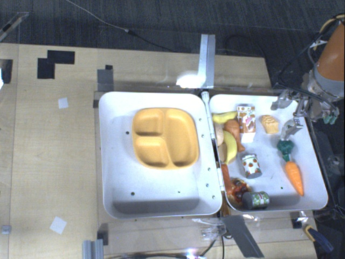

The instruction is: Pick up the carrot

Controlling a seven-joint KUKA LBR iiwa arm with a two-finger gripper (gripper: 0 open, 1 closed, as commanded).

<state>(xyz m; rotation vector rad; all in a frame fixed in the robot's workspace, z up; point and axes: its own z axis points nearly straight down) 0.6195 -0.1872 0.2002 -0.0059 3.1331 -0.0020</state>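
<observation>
Lying untouched near the right bin's [318,198] right wall, the carrot [293,176] awaits pickup; the tool [294,124] hovers just above its green top, state impossible to tell, grasp not yet made.

On the table [48,161] two shallow white bins sit side by side. The left bin [113,188] holds a yellow divided plate [164,137], lying flat near its far right part. The right bin [318,198] holds a clutter: two bananas [229,144] along its left wall, a small carton [246,118] just right of them, a bread-like piece [270,124] further right, a small can [251,165] near the middle, and a dark can [255,199] lying on its side at the near edge.
</observation>
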